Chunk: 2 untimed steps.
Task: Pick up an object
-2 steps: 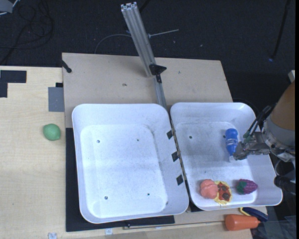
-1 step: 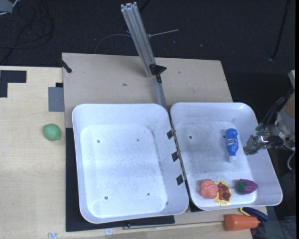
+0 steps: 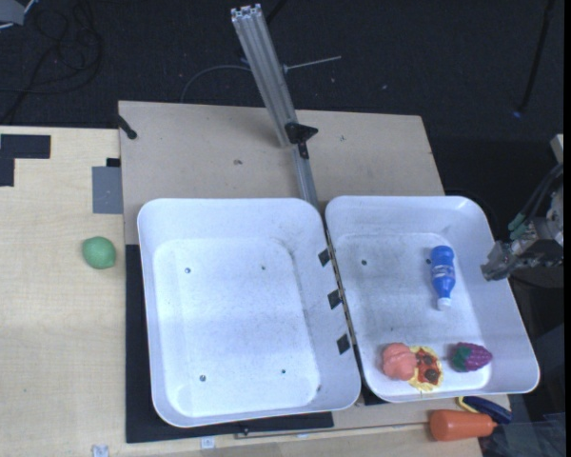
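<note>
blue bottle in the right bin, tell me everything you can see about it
The bottle is small, blue and plastic-looking, with a paler band around its middle and a white cap. It lies flat on the floor of the right bin, cap pointing toward the near edge, long axis running roughly front to back. It sits in the bin's right half, apart from the toys at the near wall. Nothing touches it except the bin floor.

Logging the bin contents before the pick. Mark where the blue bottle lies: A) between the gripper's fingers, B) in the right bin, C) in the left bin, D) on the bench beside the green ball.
B: the blue bottle lies on the floor of the right bin, apart from the gripper at that bin's right rim.
</note>
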Each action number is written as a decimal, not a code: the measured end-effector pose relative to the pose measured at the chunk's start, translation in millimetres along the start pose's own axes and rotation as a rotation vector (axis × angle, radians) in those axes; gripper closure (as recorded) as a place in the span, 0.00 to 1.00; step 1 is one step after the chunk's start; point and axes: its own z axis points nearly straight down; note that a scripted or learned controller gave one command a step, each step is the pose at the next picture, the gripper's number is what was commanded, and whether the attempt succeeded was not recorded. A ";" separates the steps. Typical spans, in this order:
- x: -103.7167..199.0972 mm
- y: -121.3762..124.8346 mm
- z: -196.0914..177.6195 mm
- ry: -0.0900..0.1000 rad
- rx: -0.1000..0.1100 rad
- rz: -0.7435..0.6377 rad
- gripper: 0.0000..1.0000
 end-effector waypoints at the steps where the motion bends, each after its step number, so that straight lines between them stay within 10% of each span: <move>1: 49.0 1.8 12.0 0.002 0.004 -0.003 1.00; 2: 93.0 11.7 22.8 0.002 0.005 -0.003 1.00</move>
